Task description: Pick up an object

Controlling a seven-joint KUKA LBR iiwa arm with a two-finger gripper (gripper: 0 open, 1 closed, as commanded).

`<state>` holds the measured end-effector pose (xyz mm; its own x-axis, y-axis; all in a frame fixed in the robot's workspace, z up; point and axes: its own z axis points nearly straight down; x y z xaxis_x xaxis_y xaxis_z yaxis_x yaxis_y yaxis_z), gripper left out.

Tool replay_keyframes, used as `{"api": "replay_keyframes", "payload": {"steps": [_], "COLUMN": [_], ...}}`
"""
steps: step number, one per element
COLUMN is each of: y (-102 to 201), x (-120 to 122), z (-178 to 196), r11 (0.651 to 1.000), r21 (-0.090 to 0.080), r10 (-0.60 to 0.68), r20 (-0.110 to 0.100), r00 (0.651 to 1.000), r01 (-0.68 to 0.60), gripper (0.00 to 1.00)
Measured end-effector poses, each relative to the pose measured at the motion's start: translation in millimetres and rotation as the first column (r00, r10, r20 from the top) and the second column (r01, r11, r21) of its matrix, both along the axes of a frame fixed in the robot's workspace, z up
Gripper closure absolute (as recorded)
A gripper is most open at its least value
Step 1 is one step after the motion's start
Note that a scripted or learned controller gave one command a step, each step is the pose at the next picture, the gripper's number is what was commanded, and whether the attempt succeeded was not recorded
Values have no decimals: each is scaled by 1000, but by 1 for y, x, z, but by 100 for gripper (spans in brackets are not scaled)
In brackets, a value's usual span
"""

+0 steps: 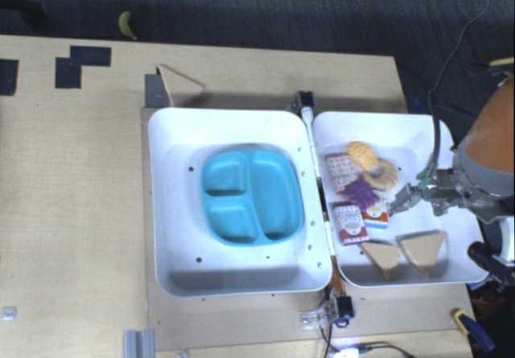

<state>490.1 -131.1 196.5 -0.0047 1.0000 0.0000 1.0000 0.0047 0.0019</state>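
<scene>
Approach step: my gripper [405, 197], finger state indiscernible, hovers in the right white bin [418, 135] beside the crumpled purple wrapper [361, 191]. Next, I judge: descend, close.

Position: one fixed camera above the pale wooden bench [72, 211].
Direction: looks down at a slant.
Distance: far enough to frame both shallow white plastic bins [173, 187].
Arm entry: grey-and-orange arm [491, 147] from the right.
</scene>
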Motion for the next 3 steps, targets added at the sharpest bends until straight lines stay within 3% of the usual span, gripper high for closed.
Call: {"api": "replay_keyframes", "payload": {"steps": [1, 2, 3], "y": [22, 24, 24], "x": [1, 2, 2], "z": [-99, -88, -88], "r11": [1000, 1000, 1000], "r21": [-1, 2, 2], "r10": [-3, 0, 0], "r20": [10, 13, 12], "r00": [1000, 1000, 1000], "r01": [4, 0, 0], "gripper": [0, 100, 0]}}
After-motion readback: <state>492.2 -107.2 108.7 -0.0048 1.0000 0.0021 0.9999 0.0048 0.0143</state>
